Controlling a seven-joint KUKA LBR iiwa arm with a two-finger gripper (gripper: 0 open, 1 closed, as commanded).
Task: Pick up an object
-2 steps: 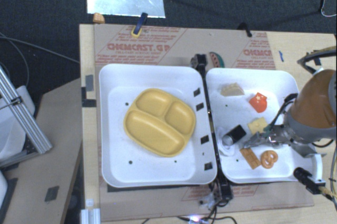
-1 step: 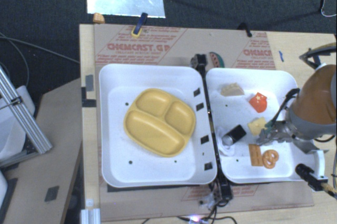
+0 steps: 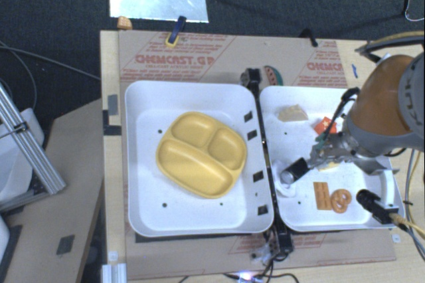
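Observation:
My gripper (image 3: pixel 324 154) hangs low over the middle of the right bin (image 3: pixel 302 218), on the grey arm with its orange band reaching in from the right. Just left of it, a black cylinder with a silvery end (image 3: pixel 293 171) lies at a slant on the bin floor, close to the gripper. I cannot make out whether it touches. A small orange-red piece (image 3: pixel 323 123) and a green bit (image 3: pixel 320 139) lie just behind the gripper. Toward the front, an orange cracker (image 3: pixel 321 195) and a pretzel (image 3: pixel 340 200) lie side by side.
A beige lump (image 3: pixel 292 113) sits at the back of the right bin. The left bin (image 3: pixel 143 142) holds a yellow divided plate (image 3: pixel 201 153). A black divider rail (image 3: pixel 262 155) runs between the bins. A small white ring (image 3: pixel 287 187) lies under the cylinder's silvery end.

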